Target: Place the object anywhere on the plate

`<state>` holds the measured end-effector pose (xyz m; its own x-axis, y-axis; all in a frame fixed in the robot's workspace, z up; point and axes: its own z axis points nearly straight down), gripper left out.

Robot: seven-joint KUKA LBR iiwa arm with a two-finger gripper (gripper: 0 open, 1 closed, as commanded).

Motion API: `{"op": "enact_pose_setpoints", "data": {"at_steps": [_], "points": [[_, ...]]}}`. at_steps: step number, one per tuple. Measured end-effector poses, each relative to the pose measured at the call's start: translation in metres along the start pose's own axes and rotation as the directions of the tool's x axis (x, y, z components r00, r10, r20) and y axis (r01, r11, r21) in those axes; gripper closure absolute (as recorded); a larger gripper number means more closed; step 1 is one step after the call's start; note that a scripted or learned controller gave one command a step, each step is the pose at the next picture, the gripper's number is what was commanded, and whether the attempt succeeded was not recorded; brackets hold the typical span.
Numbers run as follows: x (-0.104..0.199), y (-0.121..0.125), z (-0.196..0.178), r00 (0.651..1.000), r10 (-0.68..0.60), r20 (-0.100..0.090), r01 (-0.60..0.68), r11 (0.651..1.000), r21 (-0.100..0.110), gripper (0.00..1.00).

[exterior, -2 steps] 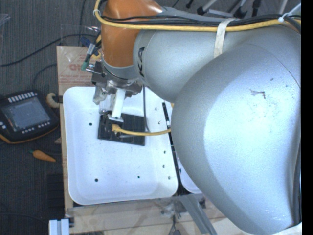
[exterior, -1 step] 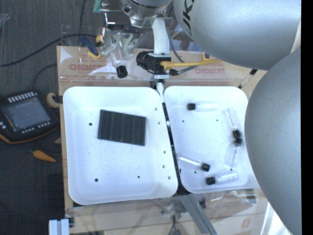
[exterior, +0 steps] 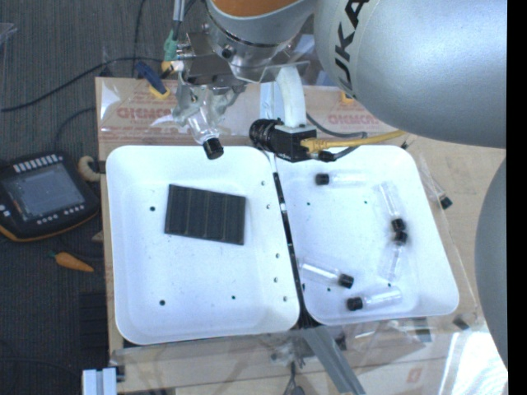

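Observation:
A dark grey ribbed plate (exterior: pixel 206 214) lies flat in the left bin (exterior: pixel 189 290), toward its back half. My gripper (exterior: pixel 198 115) hangs over the back edge of that bin, just behind the plate. A clear tube (exterior: pixel 205 135) with a black cap slants down from between the fingers, cap end lowest, and the gripper is shut on it. The cap sits above the bin's back rim, a short way behind the plate and apart from it.
The right bin (exterior: pixel 362 229) holds several clear capped tubes, among them one at the back (exterior: pixel 338 177) and one at the front (exterior: pixel 372 300). A black fitting with a yellow cable (exterior: pixel 276 138) sits behind the divide between the bins. A teach pendant (exterior: pixel 41 196) lies left of the bench.

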<state>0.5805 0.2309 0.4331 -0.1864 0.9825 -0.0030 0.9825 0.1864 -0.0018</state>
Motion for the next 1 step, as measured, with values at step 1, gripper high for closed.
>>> {"op": "enact_pose_setpoints", "data": {"at_steps": [1], "points": [[0.0086,-0.0963,-0.0003,0.979,-0.205,-0.001,0.205,0.979,-0.001,1.0]]}}
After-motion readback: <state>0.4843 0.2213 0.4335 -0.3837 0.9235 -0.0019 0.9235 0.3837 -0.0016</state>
